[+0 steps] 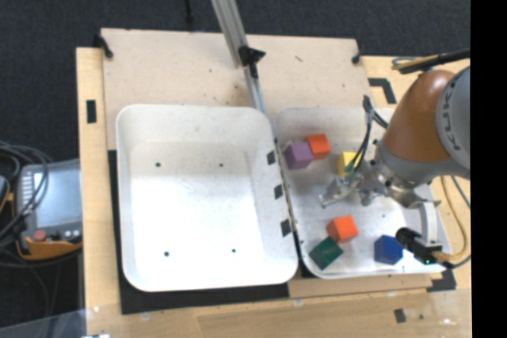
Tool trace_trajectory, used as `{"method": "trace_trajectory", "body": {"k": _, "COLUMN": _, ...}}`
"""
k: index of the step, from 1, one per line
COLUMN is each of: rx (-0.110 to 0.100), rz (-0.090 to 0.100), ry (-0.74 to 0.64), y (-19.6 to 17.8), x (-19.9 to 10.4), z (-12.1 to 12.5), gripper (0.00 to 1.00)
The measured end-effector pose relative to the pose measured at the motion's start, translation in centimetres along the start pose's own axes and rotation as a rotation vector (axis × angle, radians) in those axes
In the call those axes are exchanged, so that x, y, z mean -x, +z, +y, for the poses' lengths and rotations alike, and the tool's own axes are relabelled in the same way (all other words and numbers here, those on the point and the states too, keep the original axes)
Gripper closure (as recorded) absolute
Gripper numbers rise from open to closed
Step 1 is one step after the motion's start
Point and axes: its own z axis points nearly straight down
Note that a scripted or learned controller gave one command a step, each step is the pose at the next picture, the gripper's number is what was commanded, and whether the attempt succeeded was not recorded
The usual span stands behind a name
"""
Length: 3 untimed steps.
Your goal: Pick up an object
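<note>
White letters "KU" on the arm's [432, 119] orange band, rest cut off

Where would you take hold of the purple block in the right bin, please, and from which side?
Probably from above, fingers closing on the two free faces of the purple block: the one toward the bin's far wall and the one toward the near wall. An orange block sits against its right side and the bin's left wall runs close on the other, so a left-right pinch looks cramped.
</note>
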Motion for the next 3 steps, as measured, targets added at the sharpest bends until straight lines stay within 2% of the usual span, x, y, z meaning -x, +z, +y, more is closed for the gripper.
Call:
{"method": "trace_trajectory", "body": {"k": 1, "rx": 0.011, "rz": 0.0, "ry": 0.006, "y": -1.4, "x": 0.0, "z": 0.3, "gripper": 1.0}}
{"method": "trace_trajectory", "body": {"k": 3, "rx": 0.013, "rz": -0.002, "ry": -0.005, "y": -11.2, "x": 0.8, "z": 0.8, "gripper": 1.0}}
